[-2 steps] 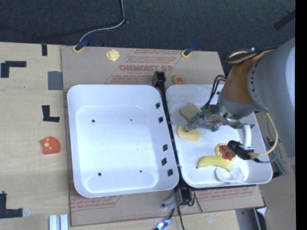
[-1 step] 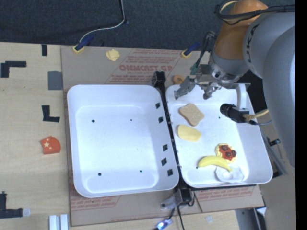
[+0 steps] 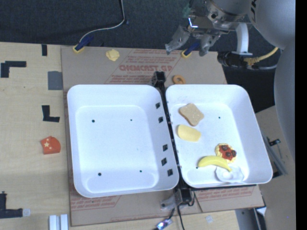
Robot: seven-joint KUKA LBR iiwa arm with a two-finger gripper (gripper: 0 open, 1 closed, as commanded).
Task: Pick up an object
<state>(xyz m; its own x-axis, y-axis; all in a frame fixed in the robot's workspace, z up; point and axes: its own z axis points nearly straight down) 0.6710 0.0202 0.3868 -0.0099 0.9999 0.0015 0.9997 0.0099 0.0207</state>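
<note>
Objects for picking lie in the right bin [image 3: 240, 99], well below and apart from the gripper [image 3: 188, 44], which hangs above the cardboard beyond the bins with its jaws spread and nothing between them. Nearest it, outside the bin, sits a small orange ring [image 3: 178, 79]. Inside lie a toast slice [image 3: 191, 114], a yellow piece [image 3: 189, 133], a banana [image 3: 214, 162], a pizza-like item [image 3: 226, 152] and something white [image 3: 229, 175], perhaps a cup. A yellow lump [image 3: 112, 55] and red piece [image 3: 51, 145] rest outside the left bin [image 3: 79, 97].
</note>
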